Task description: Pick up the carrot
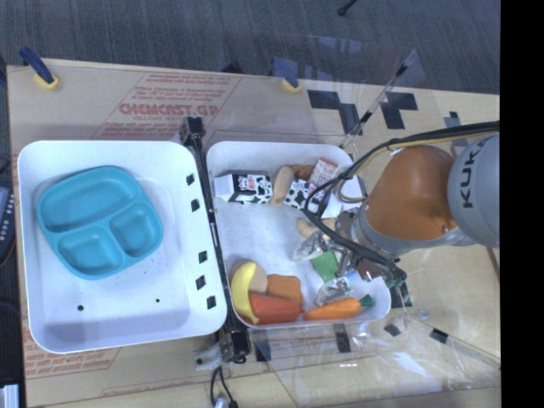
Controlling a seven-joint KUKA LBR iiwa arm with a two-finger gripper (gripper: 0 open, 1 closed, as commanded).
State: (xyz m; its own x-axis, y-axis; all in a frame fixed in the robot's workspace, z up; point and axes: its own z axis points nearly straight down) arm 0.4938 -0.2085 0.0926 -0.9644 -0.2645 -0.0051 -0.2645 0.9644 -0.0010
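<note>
Orange carrot [336, 310]: lying flat along near wall of right bin [280, 148], close to near-right corner, green tip pointing right; long axis parallel to wall, so little room on near side.
Carrot neighbours: red piece [274, 309] touching or just beside left end; orange block [285, 287] just behind that; yellow piece [241, 286] further left against the bin's left wall. Crowded on left, freer on right.
Gripper [337, 272]: hanging low over near-right part of right bin, just far of carrot and above it, wrist leaning in from right. Probably set there to line up for a descent on carrot's middle.
Jaws: cannot tell whether spread or pressed together; metal parts and cables blur together. Nothing seen pinched.
Green piece [324, 266]: right under gripper, between it and bin floor; likely in the way, could be taken by mistake.
Arm [412, 195]: orange band bulking over right rim, cables looping across far-right of bin.
Cartons [248, 185]: cow-patterned, lined along far wall, well apart from carrot; no bearing on grasp.
Left bin [102, 155]: holding blue plate [98, 219] at far-left; well apart from work.
Step in hand: by the look, approach, carrot not yet lifted.
Risk: wall blocking near side, carrot rolling, red piece dragged along.
</note>
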